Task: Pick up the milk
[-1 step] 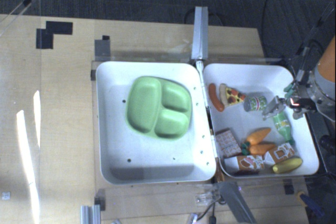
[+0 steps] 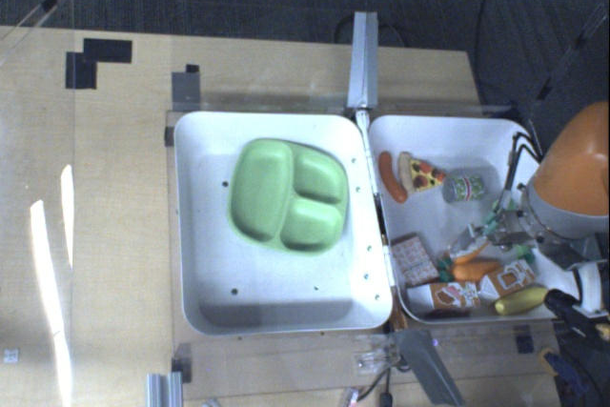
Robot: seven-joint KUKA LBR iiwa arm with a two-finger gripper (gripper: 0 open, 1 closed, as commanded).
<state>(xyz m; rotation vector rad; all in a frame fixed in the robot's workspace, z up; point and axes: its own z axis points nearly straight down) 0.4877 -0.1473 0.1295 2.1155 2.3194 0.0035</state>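
Your milk carton lies on its side near the front edge of the right bin, towards that bin's right end. It is brown and white, and a second brown carton lies just to its left, the two close enough that you cannot tell whether they touch. A carrot rests against the milk carton's upper left side, and a yellow banana lies just in front of it, at the bin's front right corner.

The gripper sits just above and behind the carrot, low over the clutter. Nothing shows between its fingers, and whether they are spread or closed you cannot tell from this angle. The arm comes in from the right, its orange band over the bin's right wall.

Further left in the same bin you see a brown waffle-like square. Towards the back lie a red sausage, a pizza slice and a small can on its side.

The left bin holds a green divided plate with three compartments, lying near the middle.
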